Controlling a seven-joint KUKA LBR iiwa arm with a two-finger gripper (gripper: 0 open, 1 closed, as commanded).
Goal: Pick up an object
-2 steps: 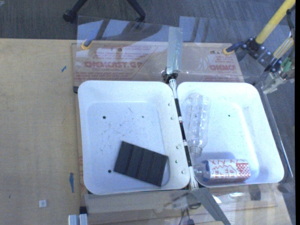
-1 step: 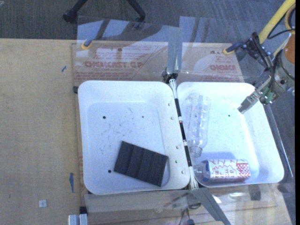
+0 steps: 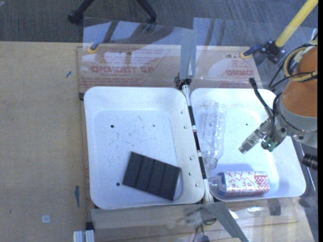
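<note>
Robot gripper [image 3: 252, 143] — finger state unclear — hovers in the right bin [image 3: 292, 158], beside a clear bottle [image 3: 212, 130], above a red-patterned can [image 3: 242, 182].

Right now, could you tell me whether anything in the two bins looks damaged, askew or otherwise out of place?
The clear plastic bottle in the right bin lies on its side and looks crumpled. The can with red patterning also lies tipped over at the near wall. In the left bin, the dark ribbed block sits askew, with dark specks scattered above it.
</note>
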